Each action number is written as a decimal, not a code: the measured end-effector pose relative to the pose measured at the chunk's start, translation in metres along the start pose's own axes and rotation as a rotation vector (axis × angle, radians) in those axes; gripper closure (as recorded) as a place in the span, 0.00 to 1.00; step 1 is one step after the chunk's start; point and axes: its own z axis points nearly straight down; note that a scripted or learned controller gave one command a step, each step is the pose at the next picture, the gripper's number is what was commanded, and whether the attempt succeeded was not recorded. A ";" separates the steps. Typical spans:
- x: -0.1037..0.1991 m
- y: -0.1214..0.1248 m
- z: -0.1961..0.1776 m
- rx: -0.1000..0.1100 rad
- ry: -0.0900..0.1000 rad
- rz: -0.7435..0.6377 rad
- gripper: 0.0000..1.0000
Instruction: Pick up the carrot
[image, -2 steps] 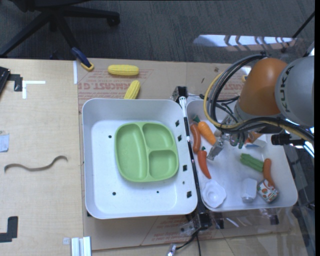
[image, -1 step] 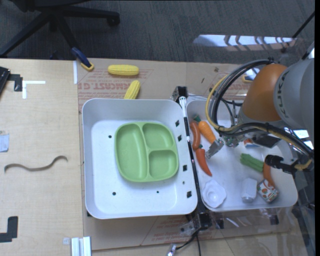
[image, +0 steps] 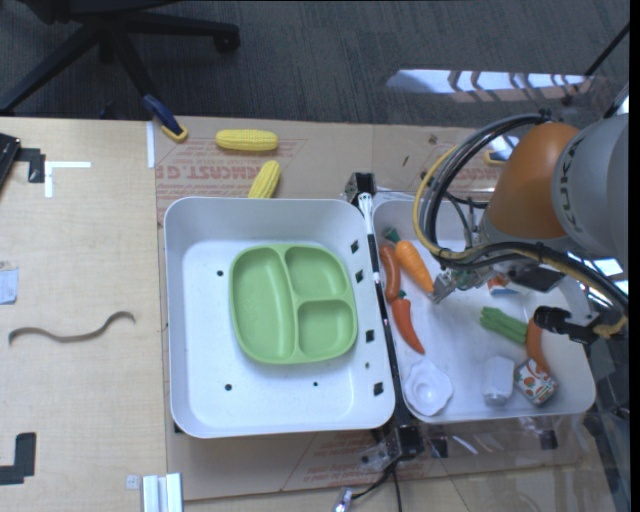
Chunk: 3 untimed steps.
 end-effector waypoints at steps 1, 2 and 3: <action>0.112 0.008 -0.091 -0.001 0.004 -0.022 1.00; 0.055 -0.055 -0.146 -0.002 0.002 -0.146 1.00; 0.034 -0.095 0.008 -0.002 0.004 -0.152 1.00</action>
